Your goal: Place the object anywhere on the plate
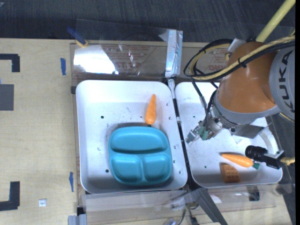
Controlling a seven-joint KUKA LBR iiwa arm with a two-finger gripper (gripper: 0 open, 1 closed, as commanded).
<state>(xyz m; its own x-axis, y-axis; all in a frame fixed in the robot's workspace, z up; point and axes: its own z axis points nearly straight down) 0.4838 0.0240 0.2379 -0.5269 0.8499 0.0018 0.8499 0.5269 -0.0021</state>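
End effector (198,134) hangs over the right shallow white bin (197,172), near its left wall; whether clenched or released, cannot tell. Orange carrots, count 2: one (238,160) in the right bin, long axis roughly left-right; one (150,110) in the left bin (89,125), near-upright, just beside the blue three-compartment plastic plate (139,154). One brown waffle-textured block (229,173).

The arm (262,78) at the right of the frame has a wide orange band and a grey shell with black letters "KU" at the edge. Black and yellow cables (211,60) loop over it. Its lower end is small, metallic, with a green part near the tip.
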